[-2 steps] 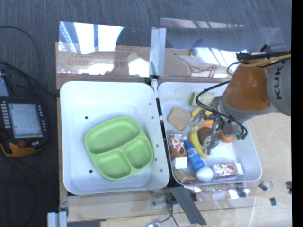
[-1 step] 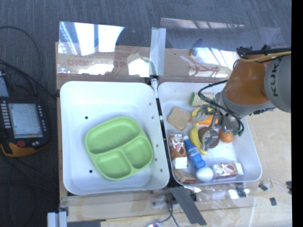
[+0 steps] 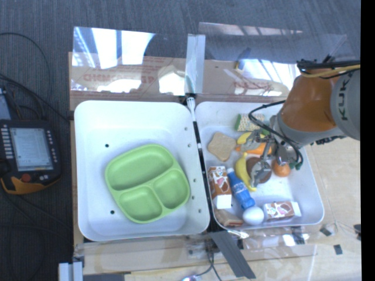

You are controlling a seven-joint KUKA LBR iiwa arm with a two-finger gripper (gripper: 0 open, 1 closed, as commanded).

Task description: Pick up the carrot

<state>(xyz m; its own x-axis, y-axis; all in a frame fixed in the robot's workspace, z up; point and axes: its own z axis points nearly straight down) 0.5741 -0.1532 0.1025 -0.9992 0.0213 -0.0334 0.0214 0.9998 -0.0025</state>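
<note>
You are looking down at a slant on two shallow white plastic bins set side by side; the left bin (image 3: 88, 157) holds a pale green three-compartment plastic tray (image 3: 147, 182), lying well apart from the food, likely as a drop-off place; the right bin (image 3: 310, 206) is crowded with toy food. The grey arm with its orange band (image 3: 310, 107) reaches in from the right, and its two-finger gripper (image 3: 268, 160) hangs low among the items in the middle of the right bin; whether it is spread or pinched cannot be told, since the wrist and cables cover it. The small orange carrot (image 3: 255, 149) seems to lie just beside the gripper, partly hidden, next to a yellow banana (image 3: 245, 138) and a blue bottle (image 3: 240, 191); a round orange fruit (image 3: 282, 169) nearby could be confused with it.
</note>
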